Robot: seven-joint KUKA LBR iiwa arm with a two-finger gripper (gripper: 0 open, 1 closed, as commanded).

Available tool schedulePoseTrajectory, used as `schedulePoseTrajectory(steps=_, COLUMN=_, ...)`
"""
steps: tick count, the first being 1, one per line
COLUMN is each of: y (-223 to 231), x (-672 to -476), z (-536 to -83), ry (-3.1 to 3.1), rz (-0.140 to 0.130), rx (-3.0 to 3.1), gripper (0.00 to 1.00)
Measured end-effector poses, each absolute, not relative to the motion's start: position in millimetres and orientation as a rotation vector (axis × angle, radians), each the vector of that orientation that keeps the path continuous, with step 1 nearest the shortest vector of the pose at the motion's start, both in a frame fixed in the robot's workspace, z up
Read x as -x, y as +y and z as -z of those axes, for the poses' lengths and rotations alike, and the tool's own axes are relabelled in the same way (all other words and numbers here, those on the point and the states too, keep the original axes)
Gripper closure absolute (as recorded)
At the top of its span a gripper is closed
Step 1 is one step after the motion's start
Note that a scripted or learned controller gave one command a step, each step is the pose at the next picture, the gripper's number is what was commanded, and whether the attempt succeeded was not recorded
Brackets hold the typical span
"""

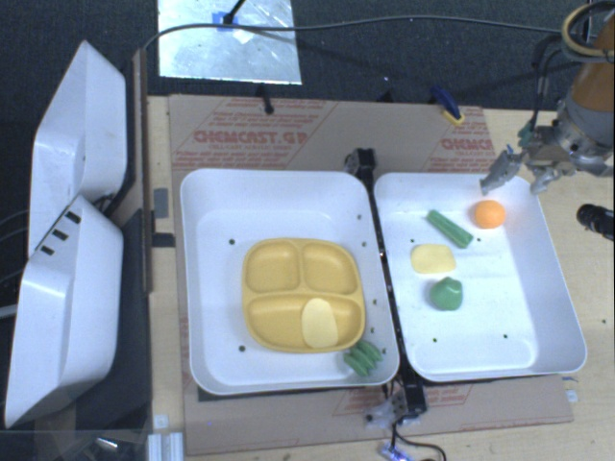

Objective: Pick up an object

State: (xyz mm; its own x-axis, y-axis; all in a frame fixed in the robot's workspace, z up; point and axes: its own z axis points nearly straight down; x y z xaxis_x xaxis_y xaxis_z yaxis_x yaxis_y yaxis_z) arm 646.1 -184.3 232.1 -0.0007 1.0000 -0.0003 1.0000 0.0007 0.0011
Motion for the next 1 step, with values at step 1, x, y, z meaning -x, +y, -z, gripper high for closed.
schedulePoseTrajectory(steps=1, y=-184.3, x=-646.5, z=-243.1, ry=2.221, rz=-0.002, rx=-2.218, gripper=1.0)
